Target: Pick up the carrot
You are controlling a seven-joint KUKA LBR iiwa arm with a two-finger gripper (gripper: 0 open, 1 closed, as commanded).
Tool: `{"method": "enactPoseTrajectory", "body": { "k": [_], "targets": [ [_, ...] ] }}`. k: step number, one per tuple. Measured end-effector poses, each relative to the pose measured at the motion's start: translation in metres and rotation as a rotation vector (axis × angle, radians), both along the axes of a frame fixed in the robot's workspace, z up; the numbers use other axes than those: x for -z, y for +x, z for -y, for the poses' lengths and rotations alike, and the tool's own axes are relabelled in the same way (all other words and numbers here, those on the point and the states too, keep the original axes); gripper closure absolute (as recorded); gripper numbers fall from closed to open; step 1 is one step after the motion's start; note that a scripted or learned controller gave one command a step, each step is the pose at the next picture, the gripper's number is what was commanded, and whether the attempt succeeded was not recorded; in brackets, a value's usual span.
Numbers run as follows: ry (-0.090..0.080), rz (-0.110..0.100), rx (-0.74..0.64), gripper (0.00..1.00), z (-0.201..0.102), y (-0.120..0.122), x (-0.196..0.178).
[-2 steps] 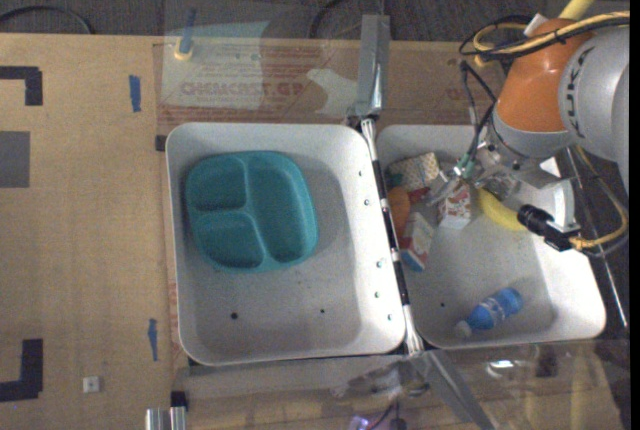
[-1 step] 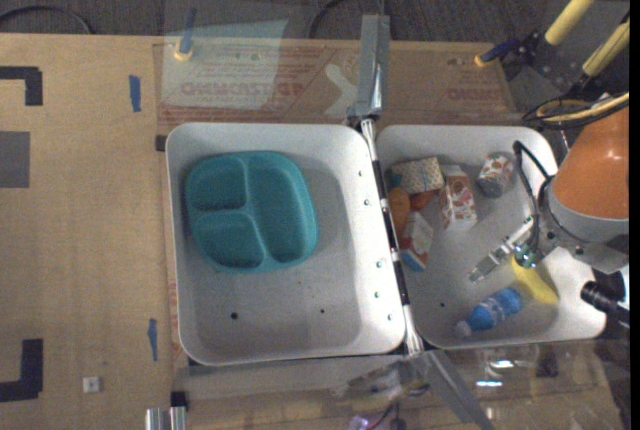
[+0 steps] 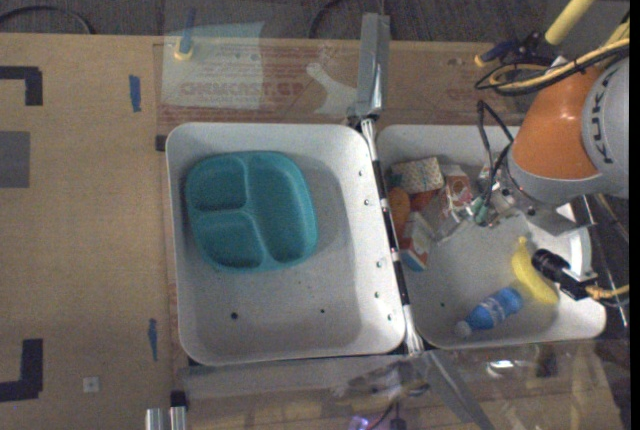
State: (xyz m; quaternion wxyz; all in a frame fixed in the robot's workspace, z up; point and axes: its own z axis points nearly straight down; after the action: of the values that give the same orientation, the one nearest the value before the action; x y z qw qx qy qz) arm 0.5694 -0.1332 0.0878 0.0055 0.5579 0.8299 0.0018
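end effector [image 3: 478, 210] low in right bin, grip state unclear | carrot [image 3: 400, 209] well left, apart

Matt teal plastic divided plate [image 3: 250, 208]; smooth white plastic bins [image 3: 340, 318]; bare wood counter [image 3: 80, 218]; glossy blue-labelled clear plastic bottle [image 3: 492, 311].

The arm [image 3: 570, 143] reaches in from the right, its wrist angled downward.

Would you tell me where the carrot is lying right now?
The carrot lies in the right bin, against its left wall, just below the patterned cup.
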Motion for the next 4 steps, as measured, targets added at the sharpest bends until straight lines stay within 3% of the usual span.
{"method": "enactPoseTrajectory", "body": {
  "k": [1,2,3,4],
  "targets": [
    [-0.003,-0.005,-0.212,0.00,-0.022,0.063,0.000],
    [-0.006,0.001,-0.212,1.00,-0.022,0.065,-0.010],
    [-0.003,0.000,-0.227,1.00,-0.028,0.042,-0.001],
    [-0.002,-0.010,-0.127,1.00,-0.066,0.021,-0.033]
  ]
}}
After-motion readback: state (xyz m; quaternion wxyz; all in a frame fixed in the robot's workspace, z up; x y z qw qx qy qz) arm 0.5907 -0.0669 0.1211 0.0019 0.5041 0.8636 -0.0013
